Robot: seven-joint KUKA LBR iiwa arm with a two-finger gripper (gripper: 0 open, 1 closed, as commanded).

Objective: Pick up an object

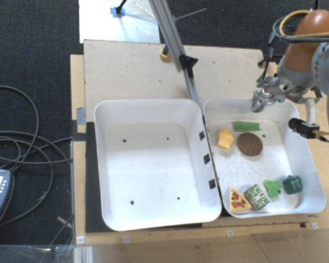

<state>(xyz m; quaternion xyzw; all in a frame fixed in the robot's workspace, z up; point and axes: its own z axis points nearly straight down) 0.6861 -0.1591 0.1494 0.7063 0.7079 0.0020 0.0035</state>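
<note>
We are taking the right-hand shallow white plastic bin (307, 163) as our landmark and working from its near edge to its far edge. Along that near edge, a triangular pizza-slice toy in yellow and red (238, 200) is lying at the near-left corner, a small green-and-white printed carton (257, 196) is touching its right side, a bright green leafy toy (272, 187) is sitting just right of the carton, and a dark green pepper-like toy (292, 184) is resting near the right wall. Towards the bin's middle, a round flat brown disc (250, 144) is lying just right of a yellow corn-cob toy (225, 139). Farther back, a long flat green strip (246, 126) is lying just behind the disc.

At the far rim, the grey arm's two-finger metal gripper (258, 104) is hovering above the bin's back edge. At this size we are not able to tell how it is set, though nothing appears to be caught in it.

We are judging the task as barely started: every object is lying in the bin, none lifted. Choosing one, descending, closing and raising are all left; the green strip is nearest the gripper.
</note>
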